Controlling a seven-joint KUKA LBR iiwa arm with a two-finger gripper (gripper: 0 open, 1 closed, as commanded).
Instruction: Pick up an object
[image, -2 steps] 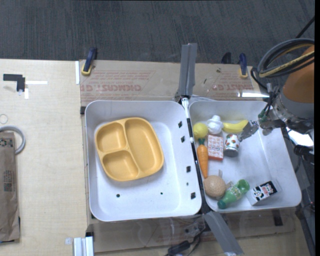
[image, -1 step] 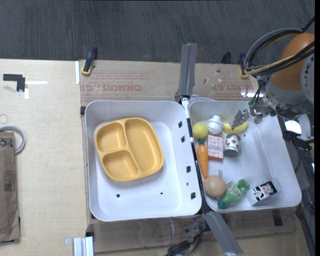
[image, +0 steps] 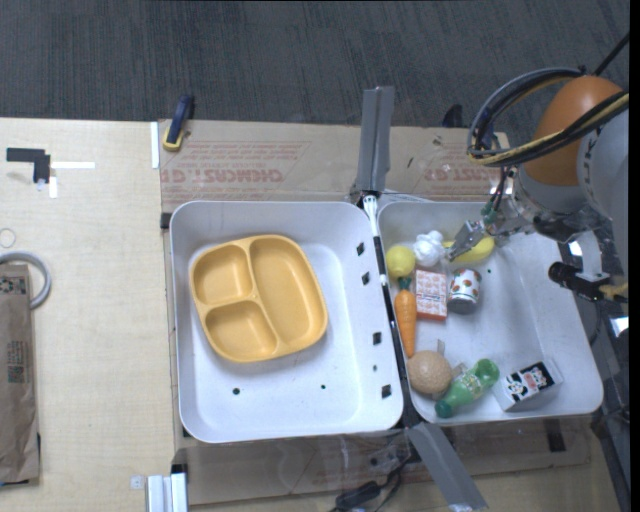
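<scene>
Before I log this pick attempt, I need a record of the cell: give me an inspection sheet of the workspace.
Surface: bench with two white bins, left bin and right bin, side by side.
Job's things: in the right bin, a lemon, carrot, red-and-white packet, small can, banana, white toy, brown ball, green bottle, black-and-white carton.
Clutter: yellow divided tray in the left bin.
Pincer: pincer low at the banana; grasp not confirmed.
Cables: black and yellow hoses looped over the arm.
Surroundings: brown paper bag at the left edge; cardboard sheet behind the bins.
</scene>
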